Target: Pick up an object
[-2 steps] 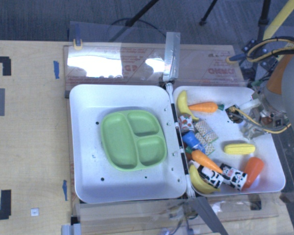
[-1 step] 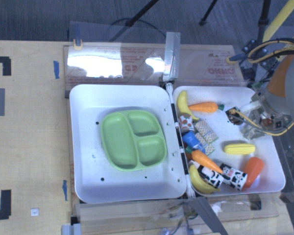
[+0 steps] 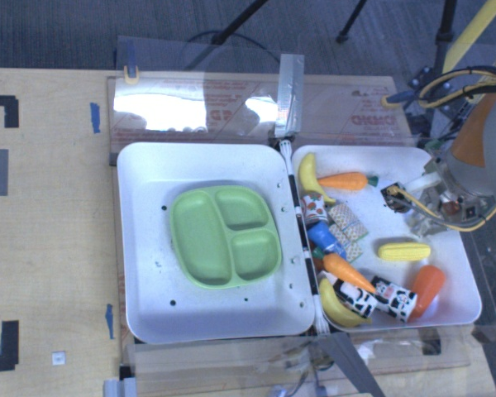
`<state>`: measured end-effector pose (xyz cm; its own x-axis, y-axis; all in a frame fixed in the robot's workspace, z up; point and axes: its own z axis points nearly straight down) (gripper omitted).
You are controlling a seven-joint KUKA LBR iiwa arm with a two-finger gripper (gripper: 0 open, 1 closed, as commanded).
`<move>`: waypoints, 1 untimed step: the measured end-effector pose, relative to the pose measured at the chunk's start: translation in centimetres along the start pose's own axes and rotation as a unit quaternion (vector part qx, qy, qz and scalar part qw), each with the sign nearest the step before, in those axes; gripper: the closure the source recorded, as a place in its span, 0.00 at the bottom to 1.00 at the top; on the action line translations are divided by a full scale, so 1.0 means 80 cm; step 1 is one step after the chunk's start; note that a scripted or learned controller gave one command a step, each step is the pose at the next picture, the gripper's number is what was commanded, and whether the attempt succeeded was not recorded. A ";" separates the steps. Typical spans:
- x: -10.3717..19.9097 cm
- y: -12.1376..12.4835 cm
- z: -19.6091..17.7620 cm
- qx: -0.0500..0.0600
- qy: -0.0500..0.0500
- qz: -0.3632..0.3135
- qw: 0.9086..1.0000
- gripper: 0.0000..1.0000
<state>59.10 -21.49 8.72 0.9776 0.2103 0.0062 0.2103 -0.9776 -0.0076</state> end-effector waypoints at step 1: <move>0.007 0.003 0.002 0.002 -0.004 0.001 1.000 1.00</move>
